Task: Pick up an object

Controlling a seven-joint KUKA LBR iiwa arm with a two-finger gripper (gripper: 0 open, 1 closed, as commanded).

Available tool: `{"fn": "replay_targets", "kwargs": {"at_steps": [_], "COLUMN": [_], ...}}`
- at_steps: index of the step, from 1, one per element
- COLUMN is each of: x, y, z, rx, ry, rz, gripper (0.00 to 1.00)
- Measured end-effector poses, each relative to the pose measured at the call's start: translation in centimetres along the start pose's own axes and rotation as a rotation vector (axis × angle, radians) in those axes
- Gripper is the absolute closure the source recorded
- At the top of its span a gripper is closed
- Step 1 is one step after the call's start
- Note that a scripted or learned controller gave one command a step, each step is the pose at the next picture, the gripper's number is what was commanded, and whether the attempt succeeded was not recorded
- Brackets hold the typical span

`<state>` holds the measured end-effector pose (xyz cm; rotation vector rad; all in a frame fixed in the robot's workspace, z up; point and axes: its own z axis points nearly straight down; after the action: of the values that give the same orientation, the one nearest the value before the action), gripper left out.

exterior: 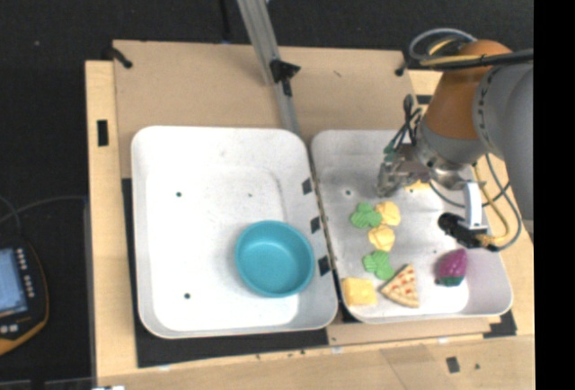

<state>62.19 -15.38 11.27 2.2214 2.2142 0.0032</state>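
Arm (467, 110): nearest the lens, at right of frame; smooth grey casing with an orange band above the wrist, thin cables looping beside it.
Table (207, 96): flat tan board, matte, with dark floor around it; a bare strip runs along its upper part above the bins.
Left bin (180, 172): shallow white tray with rounded corners, lightly speckled; most of its floor is bare, upper half especially.
Right bin (346, 163): same white tray, touching the left bin along the centre seam; its upper left corner is bare, and the toys crowd the lower half.
Pole (256, 24): slim grey metal bar slanting from top centre down to the seam between the bins.
Bowl (272, 258): round, smooth teal plastic, in the lower right of the left bin, near that bin's right wall.
Hand (393, 188): dark metal, over the upper middle of the right bin, just above the toy cluster; whether it is spread or pressed together cannot be told.
Purple toy (451, 266): lumpy, glossy, alone at the lower right of the right bin.
Pizza slice (402, 287): flat wedge, near the lower edge.
Green pieces (365, 217): bumpy, leafy shapes.
Yellow pieces (382, 238): small rounded lumps, touching the green ones.
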Motion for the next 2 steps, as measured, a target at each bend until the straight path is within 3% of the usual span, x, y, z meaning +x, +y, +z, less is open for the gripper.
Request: {"fn": "replay_targets", "kwargs": {"at_steps": [2], "x": [-1.2], "y": [0.6], "z": [-12.1], "rx": [0.002], "ry": [0.0], "rz": [-0.005], "gripper": [1.0]}}
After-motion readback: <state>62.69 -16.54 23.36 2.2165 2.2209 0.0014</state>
